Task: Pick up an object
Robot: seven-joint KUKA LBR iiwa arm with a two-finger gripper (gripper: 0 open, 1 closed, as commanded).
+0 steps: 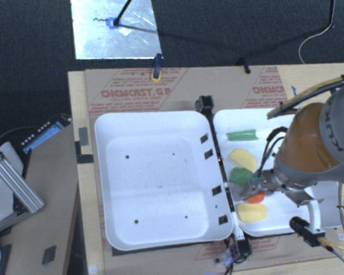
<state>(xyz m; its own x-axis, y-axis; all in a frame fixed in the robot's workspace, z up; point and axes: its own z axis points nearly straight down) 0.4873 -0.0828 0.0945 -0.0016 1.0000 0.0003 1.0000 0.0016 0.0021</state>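
Right bin (232, 119) holds green, yellow and red pieces; tool (253, 188) state unclear.

Two white bins (157, 182) are gleaming on a tan tabletop (133, 89) printed with red lettering. In the right bin, a green stick (242, 135) is showing bright, a yellow piece (241, 157) is glowing beneath it, then a dark green lump (239, 175), a red-orange bit (256, 197) and another yellow piece (252, 212). The arm (314, 147) is flashing orange and grey.
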